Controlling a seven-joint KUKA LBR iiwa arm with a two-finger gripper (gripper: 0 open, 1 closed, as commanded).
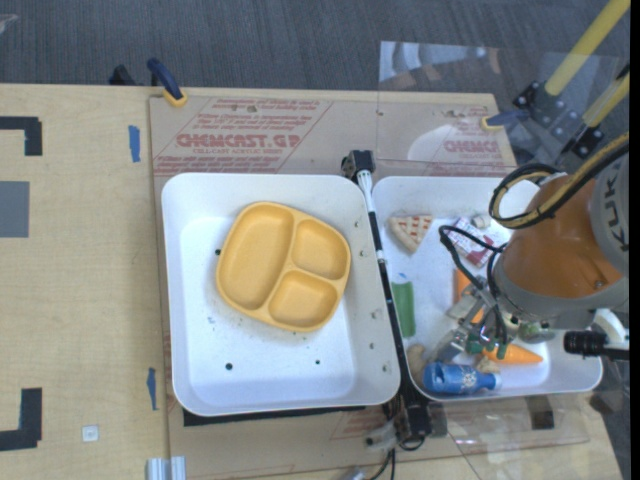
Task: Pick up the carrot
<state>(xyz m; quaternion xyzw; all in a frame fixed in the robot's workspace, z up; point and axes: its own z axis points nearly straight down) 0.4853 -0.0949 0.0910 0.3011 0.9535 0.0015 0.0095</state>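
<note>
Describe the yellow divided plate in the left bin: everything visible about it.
The yellow plate looks like matte plastic, rounded in outline, with raised walls splitting it into three compartments: one large on its left, two smaller on its right. It lies flat and upright on the floor of the left bin, turned at a slant to the bin's sides and set toward the upper middle. Nothing lies in its compartments, and nothing but the bin floor touches it. Small dark specks dot the floor around it.

Bins (pixel 190 298): white. Divided plate (pixel 283 266): yellow. Carrot (pixel 520 353): orange. Bottle (pixel 460 377): blue. Stick (pixel 403 308): green. Pizza slice (pixel 410 230): tan, red-flecked. Arm (pixel 560 253): grey, orange band
</note>
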